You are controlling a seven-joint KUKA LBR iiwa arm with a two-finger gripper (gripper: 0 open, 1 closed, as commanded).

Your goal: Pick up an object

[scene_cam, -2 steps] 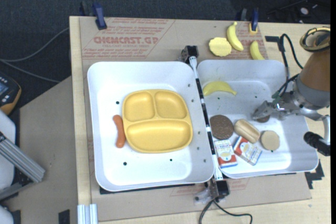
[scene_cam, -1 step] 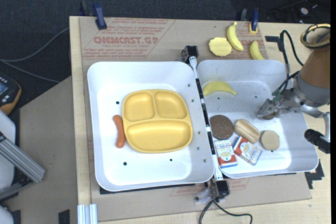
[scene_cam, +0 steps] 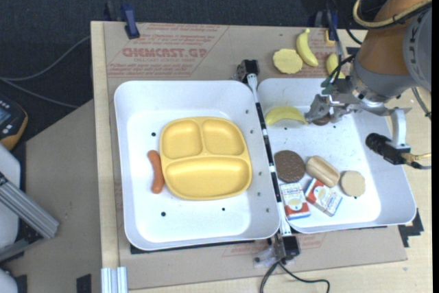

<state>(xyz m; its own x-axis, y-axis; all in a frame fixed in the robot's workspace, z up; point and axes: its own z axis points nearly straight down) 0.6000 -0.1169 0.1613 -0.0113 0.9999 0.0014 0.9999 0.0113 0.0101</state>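
My gripper (scene_cam: 321, 111) hangs low over the back of the right bin (scene_cam: 384, 206), just right of a yellow banana-shaped piece (scene_cam: 284, 115); whether they touch is unclear. Nearer the front of that bin lie a round brown cookie (scene_cam: 289, 165), a tan bread roll (scene_cam: 322, 170), a round beige biscuit (scene_cam: 352, 183) and two small red-and-white cartons (scene_cam: 293, 199) (scene_cam: 325, 198). The left bin (scene_cam: 130, 216) has a yellow divided plate (scene_cam: 206, 158) with an orange sausage (scene_cam: 156, 171) beside its left edge.
Behind the right bin, on the cardboard bench top, lie a banana (scene_cam: 306, 48) and a flat yellow piece (scene_cam: 287, 61). The arm's grey body and orange band (scene_cam: 394, 44) fill the back right. A black clamp (scene_cam: 247, 69) sits between the bins.
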